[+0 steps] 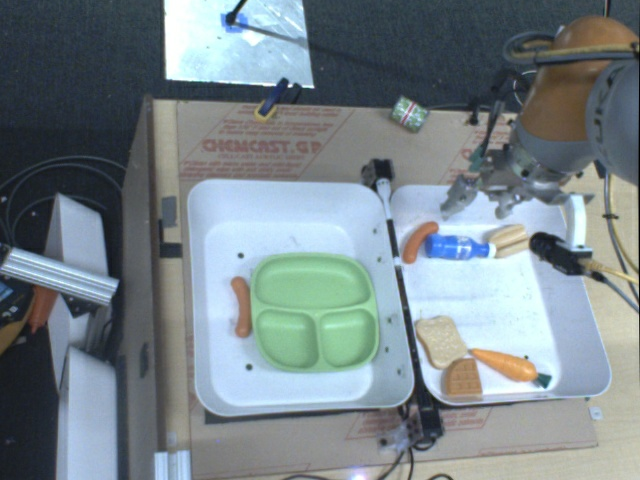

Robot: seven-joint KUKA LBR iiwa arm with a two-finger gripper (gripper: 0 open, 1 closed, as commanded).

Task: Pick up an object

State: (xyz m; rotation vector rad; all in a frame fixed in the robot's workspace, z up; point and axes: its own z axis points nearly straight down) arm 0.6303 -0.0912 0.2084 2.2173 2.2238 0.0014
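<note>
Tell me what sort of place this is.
Likely a robotics lab test bench: a robot arm over two white bins of toy food, such as a carrot, with loose cables nearby.

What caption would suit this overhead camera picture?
Robot end effector hovering open above the right bin, near a blue bottle; green divided plate in the left bin.

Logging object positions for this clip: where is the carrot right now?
The carrot lies in the right bin, near its front right corner, just right of the waffle piece and bread slice.
</note>
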